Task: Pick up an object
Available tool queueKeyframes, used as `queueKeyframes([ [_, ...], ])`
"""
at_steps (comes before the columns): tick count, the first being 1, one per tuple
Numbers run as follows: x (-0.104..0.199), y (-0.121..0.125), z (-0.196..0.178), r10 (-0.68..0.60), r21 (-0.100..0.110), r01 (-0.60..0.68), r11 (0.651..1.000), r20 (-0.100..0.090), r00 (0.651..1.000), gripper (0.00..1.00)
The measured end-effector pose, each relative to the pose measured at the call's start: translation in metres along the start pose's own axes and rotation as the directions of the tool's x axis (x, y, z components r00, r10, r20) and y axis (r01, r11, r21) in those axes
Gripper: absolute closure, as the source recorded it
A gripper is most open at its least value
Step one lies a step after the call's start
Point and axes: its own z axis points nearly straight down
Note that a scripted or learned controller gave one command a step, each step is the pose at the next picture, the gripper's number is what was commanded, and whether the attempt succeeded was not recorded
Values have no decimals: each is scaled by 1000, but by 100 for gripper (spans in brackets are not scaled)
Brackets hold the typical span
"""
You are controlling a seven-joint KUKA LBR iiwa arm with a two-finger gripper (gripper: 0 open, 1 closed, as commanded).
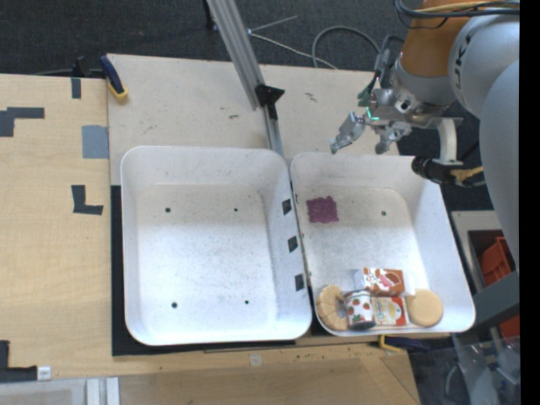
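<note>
Gripper [364,135] hangs above the far rim of the right bin [439,218], fingers spread, nothing between them. Nearest target is the purple piece [322,210] on the bin floor, toward the camera and slightly left of the gripper, well apart. Other objects crowd the near corner: carton [384,280], packet [361,310], two cookies [424,308]. Packet's label is too small to read.

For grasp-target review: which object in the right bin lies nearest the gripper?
The purple square piece, alone mid-bin below the gripper; the others cluster at the bin's near edge.
</note>
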Motion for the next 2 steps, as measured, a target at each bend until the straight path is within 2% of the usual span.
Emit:
queueKeyframes([
  [1,0,1,-4,-1,-5,1,1000,2,1000,0],
  [2,1,-8,45,0,-1,0,1000,2,1000,0],
])
